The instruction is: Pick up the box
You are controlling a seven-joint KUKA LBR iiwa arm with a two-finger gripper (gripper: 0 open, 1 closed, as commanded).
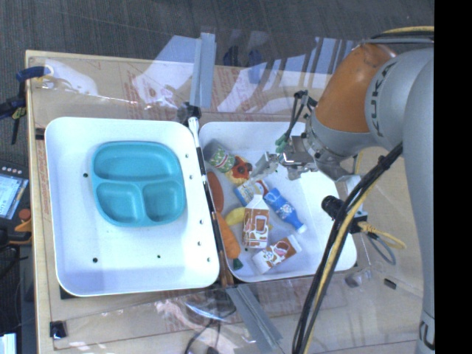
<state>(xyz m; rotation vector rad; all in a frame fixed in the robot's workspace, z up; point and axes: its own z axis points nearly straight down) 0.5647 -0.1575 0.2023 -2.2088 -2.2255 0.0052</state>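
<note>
Boxes first: you have a brown and white carton (256, 227) lying flat near the middle of the right bin (324, 253), and a second small carton (275, 254) just below it toward the near rim, lying tilted. Either could be the box you want; both rest on the bin floor, apart from the gripper.

Your gripper (267, 164) hangs over the upper middle of the right bin, reaching in from the right under the grey arm (383, 102) and its orange band (352, 87). You can make out thin metal fingers pointing left and down toward the clutter, but whether they are spread or closed is too small to tell. Nothing can be seen between them.

Just left of the fingers you see a round green and grey can (219, 157) and a red and yellow toy (241, 169). Below the gripper a blue and white bottle (283, 208) lies on a slant, with a small blue and white pack (246, 192) beside it. A brown sausage shape (215, 191) and an orange carrot (230, 240) lie along the left wall of that bin, with a yellow piece (234, 216) between them and the carton.

The left bin (66, 257) holds a teal tray (139, 181) with three compartments, well apart from the arm.
</note>
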